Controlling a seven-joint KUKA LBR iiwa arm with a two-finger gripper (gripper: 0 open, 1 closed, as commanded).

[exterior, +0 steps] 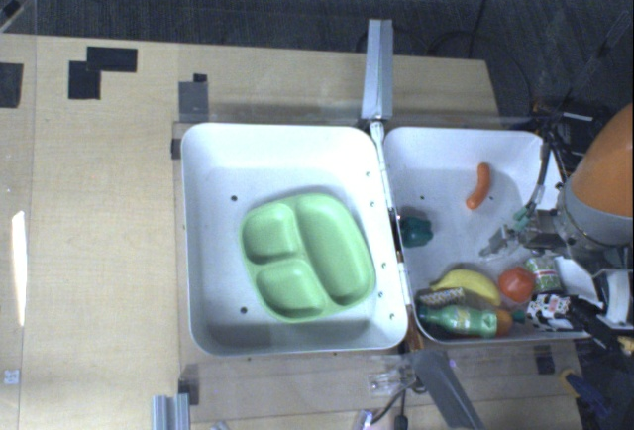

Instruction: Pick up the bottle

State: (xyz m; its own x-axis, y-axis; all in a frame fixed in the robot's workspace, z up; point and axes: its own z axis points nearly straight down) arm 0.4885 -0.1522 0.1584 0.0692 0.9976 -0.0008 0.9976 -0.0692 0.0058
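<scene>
Camera view from above the bench: the green bottle [462, 321] lies on its side against the near wall of the right-hand bin [441, 153], untouched as far as can be seen, with the pick not yet made. Just beyond the bottle sits a yellow banana [468, 282], and to its right a red tomato [515, 284]; a dark-teal object [415, 230] rests near the divider, and an orange carrot-like piece [479, 185] lies toward the far side of the same bin. The left-hand bin [208, 220] carries a green divided tray [307, 255].

The gripper [540, 242] of the grey-and-orange arm [604, 175] hangs over the right side of the right bin, near the tomato and to the right of the bottle. Whether the claw is released or clenched cannot be told at this angle; nothing can be made out in its grasp.

By this evidence the task stands at its opening stage. What remains appears to be everything: bringing the claw across to the near-left over the bottle, dropping onto it, closing and lifting. The banana crowding the bottle's far side and the bin wall hard against its near side look likely to complicate the grasp.
</scene>
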